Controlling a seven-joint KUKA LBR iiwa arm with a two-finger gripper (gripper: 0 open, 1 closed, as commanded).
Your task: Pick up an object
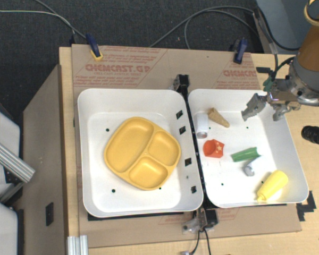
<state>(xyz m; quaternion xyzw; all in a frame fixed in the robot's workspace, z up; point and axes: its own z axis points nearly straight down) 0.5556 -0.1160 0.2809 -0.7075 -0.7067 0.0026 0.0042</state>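
My gripper (265,110) hangs over the upper right part of the right bin (287,142), its two grey fingers spread open with nothing between them. Below it in that bin lie a tan wedge (219,118), a white cylinder (202,123), a red pepper-like piece (213,149), a green stick (245,154), a small grey piece (248,169) and a yellow bottle-shaped object (271,185). The tan wedge sits to the left of the fingers, apart from them.
The left bin (90,158) holds a yellow three-compartment plate (142,152). A black divider with clips (187,126) runs between the bins. Cardboard (149,62) lies under both, held by blue clamps (93,48) at the back.
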